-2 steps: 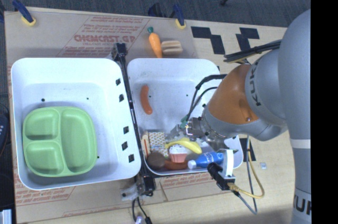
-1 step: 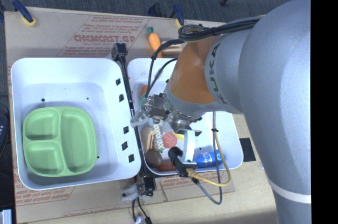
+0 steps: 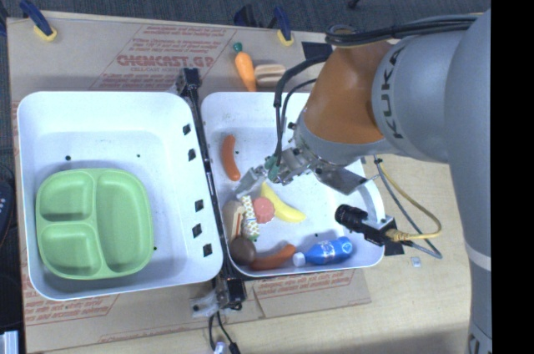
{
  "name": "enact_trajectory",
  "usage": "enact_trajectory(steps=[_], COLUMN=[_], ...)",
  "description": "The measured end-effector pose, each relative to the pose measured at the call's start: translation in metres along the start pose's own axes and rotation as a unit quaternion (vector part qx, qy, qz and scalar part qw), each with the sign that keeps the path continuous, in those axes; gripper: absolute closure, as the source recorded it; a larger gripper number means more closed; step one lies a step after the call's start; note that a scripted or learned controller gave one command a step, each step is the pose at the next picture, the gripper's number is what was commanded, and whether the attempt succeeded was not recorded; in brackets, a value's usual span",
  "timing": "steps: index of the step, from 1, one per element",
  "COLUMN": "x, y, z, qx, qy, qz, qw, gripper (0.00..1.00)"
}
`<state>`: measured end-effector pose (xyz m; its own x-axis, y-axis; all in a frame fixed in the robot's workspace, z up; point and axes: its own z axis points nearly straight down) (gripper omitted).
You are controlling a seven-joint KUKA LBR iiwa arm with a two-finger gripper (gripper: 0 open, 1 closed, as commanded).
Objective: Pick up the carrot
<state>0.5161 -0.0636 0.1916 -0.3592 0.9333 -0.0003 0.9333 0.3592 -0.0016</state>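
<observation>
At the right bin's near edge lie a bottle and a sausage, with a banana just behind. Above them hang the jaws, over the bin's middle; whether spread or pressed together I cannot tell, and nothing shows between them. The carrot lies untouched on the desk beyond the bin's far edge, so the whole pick seems left to do.

Red "CHEMCAST GP" print, w/ smaller illegible lines, on cardboard sheet over surface — "KUKA" lettering on grey arm, partly visible.
</observation>
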Motion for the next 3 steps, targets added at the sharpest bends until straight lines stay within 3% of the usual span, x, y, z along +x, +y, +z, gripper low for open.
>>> enact_trajectory(steps=[1, 2, 3], x=[-0.059, -0.124, -0.131], y=[0.014, -0.033, -0.006], z=[-0.105, -0.211, -0.001], qx=[-0.001, -0.001, 0.002], qy=[0.0, -0.001, 0.002], qz=[-0.037, 0.094, 0.163], qw=[0.9993, 0.9956, 0.9866], gripper=[0.0, 0.0, 0.0])
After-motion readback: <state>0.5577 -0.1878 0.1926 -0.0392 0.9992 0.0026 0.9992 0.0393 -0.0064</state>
